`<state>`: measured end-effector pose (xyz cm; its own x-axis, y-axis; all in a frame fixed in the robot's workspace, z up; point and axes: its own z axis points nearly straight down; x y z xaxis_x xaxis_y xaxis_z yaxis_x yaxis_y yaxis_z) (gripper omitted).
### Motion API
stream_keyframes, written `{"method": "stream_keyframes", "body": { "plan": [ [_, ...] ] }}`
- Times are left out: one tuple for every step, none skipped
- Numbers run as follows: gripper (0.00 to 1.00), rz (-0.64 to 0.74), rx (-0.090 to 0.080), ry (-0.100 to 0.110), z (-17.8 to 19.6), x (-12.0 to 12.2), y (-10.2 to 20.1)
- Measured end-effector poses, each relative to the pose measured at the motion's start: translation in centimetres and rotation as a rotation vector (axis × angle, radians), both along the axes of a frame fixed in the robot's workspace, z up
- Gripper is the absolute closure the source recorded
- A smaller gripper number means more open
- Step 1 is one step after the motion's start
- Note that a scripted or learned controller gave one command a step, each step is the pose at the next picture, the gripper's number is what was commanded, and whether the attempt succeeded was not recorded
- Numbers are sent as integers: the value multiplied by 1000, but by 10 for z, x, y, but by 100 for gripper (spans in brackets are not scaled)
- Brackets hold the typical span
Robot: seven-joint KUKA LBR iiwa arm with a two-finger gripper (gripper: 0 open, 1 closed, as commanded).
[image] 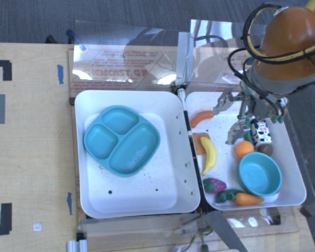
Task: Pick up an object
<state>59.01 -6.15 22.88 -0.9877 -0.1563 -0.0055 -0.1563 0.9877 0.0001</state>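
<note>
Right now the hand point(240, 121) hangs over the upper part of the right bin point(296, 185), fingers spread open, holding nothing. It looks like the reaching step, so next it should go down on one toy and close. Just below it sits an orange ball point(244, 148). That bin also has a blue bowl point(259, 174), a banana point(209, 154), a carrot point(248, 198) and a purple toy point(214, 184). At the left of the frame, the left bin point(94, 203) holds a blue divided plate point(122, 139).

Grey arm point(273, 77) with a broad orange band point(291, 33), looped black cables point(252, 35), metal gripper point(236, 122).
</note>
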Motion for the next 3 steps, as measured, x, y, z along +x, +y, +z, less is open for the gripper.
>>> {"method": "stream_keyframes", "body": {
  "plan": [
    [0, 177, 0, 8, -120, -15, -81],
    [0, 218, -2, -6, -138, -78, -72],
    [0, 68, -4, -11, -139, -53, -42]
  ]
}}
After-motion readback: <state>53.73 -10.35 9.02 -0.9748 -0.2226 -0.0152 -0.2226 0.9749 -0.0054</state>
